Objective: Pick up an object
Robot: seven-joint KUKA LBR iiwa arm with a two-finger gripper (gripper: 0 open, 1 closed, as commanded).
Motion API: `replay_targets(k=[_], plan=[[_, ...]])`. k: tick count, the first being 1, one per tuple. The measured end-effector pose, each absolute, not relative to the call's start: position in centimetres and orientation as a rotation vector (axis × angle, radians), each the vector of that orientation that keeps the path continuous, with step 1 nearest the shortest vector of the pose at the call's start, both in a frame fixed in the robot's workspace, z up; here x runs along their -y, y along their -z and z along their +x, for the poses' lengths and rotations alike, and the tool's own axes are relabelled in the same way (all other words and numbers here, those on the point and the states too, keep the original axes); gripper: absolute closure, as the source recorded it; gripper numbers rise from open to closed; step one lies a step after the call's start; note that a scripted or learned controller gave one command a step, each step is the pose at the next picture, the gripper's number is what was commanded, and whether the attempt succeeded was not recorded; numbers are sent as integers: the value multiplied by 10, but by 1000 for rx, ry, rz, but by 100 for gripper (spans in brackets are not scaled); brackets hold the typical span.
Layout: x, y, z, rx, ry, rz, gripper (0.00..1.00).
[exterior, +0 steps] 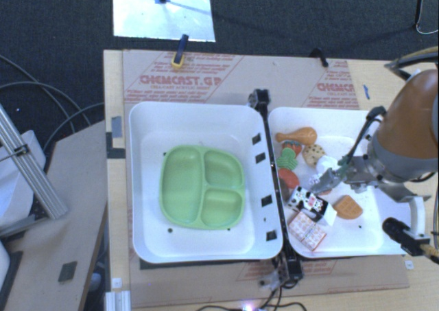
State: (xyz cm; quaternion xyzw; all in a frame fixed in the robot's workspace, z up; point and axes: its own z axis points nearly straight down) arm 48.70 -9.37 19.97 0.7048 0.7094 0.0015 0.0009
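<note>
Gripper (322,182) hangs low inside the right bin (374,244), among toys: a drumstick (298,136), a spotted cookie (314,154), a red piece (289,179), a cow-print block (306,201), an orange slice (348,207). Left of that bin, the left bin (147,165) holds a green divided plate (202,187).

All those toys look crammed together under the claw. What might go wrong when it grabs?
The claw hangs over a tight cluster: a red piece, a black-and-white toy and a cookie. It might pinch two at once, or nudge one aside and close on nothing. The checkered card lies flat, likely hard to grip.
</note>
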Motion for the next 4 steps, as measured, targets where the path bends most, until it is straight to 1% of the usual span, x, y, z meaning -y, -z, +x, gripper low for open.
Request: replay_targets(k=[1,2,3,4], plan=[[32,-184,487,-2232,-4,2211,0],[18,-212,538,-2226,-8,2209,0],[-21,-183,484,-2234,2,2216,0],[-18,-195,488,-2231,-5,2209,100]])
